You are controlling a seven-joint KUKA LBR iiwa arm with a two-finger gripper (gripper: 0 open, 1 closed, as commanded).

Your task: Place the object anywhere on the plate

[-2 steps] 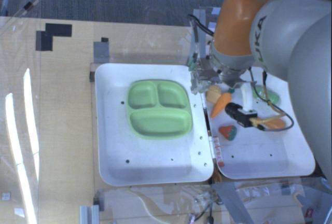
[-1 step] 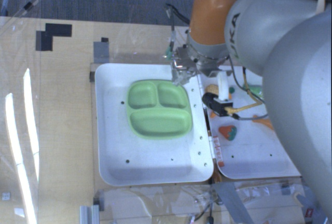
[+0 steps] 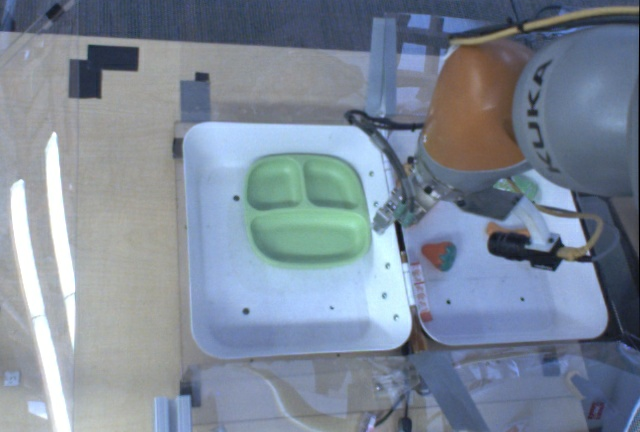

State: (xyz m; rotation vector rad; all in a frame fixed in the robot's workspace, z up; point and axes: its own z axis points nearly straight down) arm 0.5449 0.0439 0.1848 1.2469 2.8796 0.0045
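Observation:
A green plate (image 3: 305, 210) with three compartments lies in the left white bin (image 3: 225, 310). A small red object with a green end (image 3: 438, 254), like a toy strawberry, lies on the floor of the right white bin (image 3: 520, 315) near its left wall. My gripper (image 3: 390, 214) hangs over the wall between the two bins, just off the plate's right rim and up-left of the red object. Nothing is visibly held in it. The grey arm with its orange band (image 3: 480, 110) covers the far part of the right bin.
A pale green thing (image 3: 522, 186) peeks out from under the arm at the back of the right bin. A clear post (image 3: 385, 60) stands behind the bins. Bare wooden bench (image 3: 100, 250) lies to the left.

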